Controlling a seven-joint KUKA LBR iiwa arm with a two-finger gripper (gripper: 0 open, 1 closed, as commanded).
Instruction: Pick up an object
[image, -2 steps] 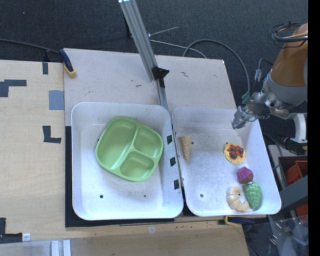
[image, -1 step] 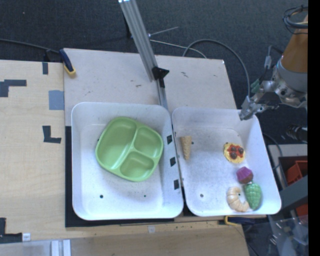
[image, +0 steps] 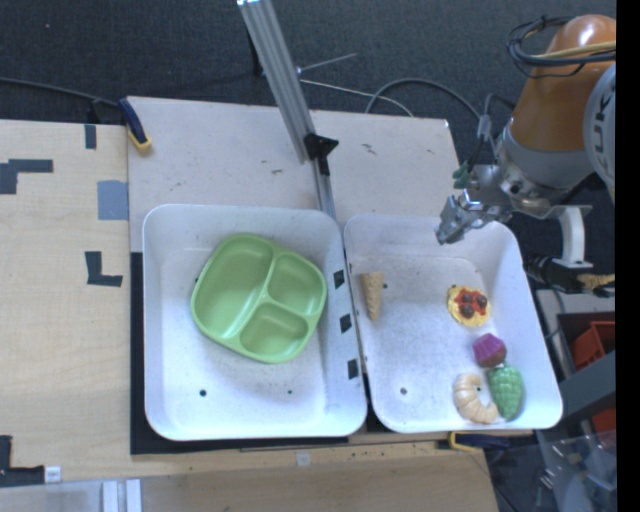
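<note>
We saw the pincer (image: 452, 228) hovering at the right bin's (image: 420, 415) far rim, grip state unclear; approach step, we judged; candidate toys, e.g. the cone (image: 373, 294), lay below in that bin; next called for descending over one.

Grey arm (image: 560, 110) reaches in from right, hand (image: 452, 228) pointing down-left.

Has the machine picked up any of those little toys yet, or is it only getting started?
Only getting started, it seems. The gripper hangs over the far edge of the right white bin, with nothing visibly in it. The small round yellow pizza toy, tan cone, magenta piece, green piece and croissant all lie in that bin, so the pick remains.
</note>
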